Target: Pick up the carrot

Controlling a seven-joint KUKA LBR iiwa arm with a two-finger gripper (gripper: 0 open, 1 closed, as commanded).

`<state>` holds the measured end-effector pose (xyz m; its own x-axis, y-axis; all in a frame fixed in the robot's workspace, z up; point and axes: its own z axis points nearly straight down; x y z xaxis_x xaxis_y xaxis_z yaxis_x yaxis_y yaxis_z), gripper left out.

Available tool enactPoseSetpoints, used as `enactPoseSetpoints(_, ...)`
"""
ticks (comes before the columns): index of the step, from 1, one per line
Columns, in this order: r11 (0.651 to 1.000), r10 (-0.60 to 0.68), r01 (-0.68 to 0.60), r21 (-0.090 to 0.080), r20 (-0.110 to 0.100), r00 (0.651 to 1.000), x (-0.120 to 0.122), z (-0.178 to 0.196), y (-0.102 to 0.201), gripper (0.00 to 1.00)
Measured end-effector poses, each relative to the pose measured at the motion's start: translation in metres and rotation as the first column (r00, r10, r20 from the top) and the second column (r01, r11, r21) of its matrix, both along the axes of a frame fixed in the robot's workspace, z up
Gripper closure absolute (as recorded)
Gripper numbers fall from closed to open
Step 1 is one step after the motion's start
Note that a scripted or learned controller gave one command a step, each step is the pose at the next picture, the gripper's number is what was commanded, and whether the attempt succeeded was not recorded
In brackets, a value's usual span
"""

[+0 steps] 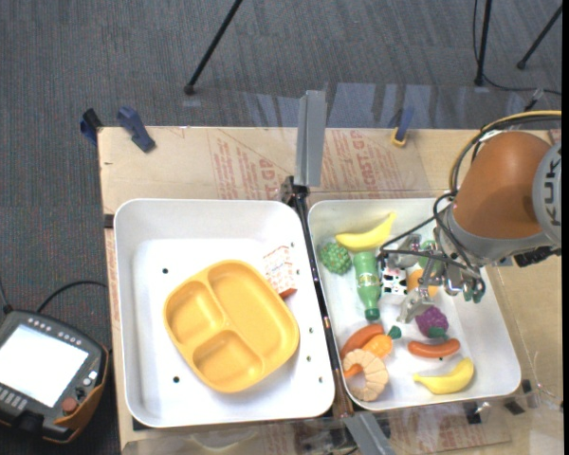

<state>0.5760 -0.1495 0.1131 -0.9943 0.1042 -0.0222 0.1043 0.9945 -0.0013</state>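
The end effector (pixel 427 292) hangs over the middle of the right bin (pixel 493 335), low among the toy food; whether it is spread or pressed together cannot be told, since the metal parts blur into the items beneath, and nothing can be seen pinched in it. Just below it lies a purple bunch of grapes (pixel 432 321), and beside it to the left a small black-and-white cow figure (pixel 392 280).

The carrot (pixel 378 346), orange with a green tip, lies near the front left of that bin, touching a red pepper-like piece (pixel 360 336) and just above a shrimp-shaped toy (pixel 366 371). A red sausage (pixel 433 350) and a yellow banana (pixel 448 378) lie to its right, at the front of the bin. Farther back stand a green bottle (pixel 366 285), a green knobbly fruit (pixel 336 256) and a second banana (pixel 367 234), near the back left corner.

The left bin (pixel 142 254) holds a yellow divided plate (pixel 230 324), with a small printed card (pixel 279 268) at its upper right edge.

Both bins sit side by side on the table (pixel 209 159). A handheld control pendant (pixel 40 373) lies on the floor at left.
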Motion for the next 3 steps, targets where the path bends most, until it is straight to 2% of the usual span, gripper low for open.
enactPoseSetpoints(1, 0.999, -0.037, 0.037, -0.001, 0.005, 0.999, 0.036, -0.010, 0.006, 0.00)
enactPoseSetpoints(2, 0.974, -0.224, 0.224, 0.007, 0.012, 0.974, 0.018, -0.010, -0.046, 0.00)
enactPoseSetpoints(3, 0.968, -0.251, 0.251, 0.006, 0.017, 0.968, 0.014, -0.009, -0.043, 0.00)
